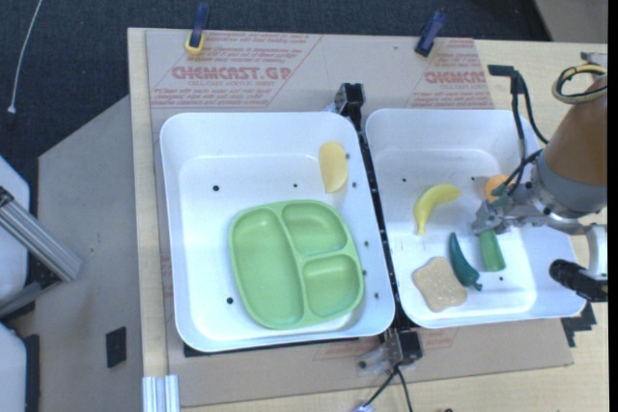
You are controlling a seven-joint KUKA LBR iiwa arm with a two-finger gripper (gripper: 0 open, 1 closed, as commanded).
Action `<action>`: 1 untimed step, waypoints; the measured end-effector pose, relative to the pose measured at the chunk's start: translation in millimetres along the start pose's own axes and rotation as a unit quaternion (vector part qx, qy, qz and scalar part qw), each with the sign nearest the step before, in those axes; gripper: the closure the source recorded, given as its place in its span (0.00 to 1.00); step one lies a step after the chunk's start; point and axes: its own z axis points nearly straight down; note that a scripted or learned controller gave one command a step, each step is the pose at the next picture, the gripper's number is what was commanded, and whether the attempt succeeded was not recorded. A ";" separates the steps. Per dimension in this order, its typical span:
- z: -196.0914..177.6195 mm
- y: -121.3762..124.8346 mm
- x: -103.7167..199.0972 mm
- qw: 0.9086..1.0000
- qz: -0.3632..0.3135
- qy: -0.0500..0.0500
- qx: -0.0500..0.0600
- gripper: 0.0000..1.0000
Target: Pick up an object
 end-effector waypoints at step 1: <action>-44.9 6.8 5.8 1.000 -0.001 -0.001 -0.001 1.00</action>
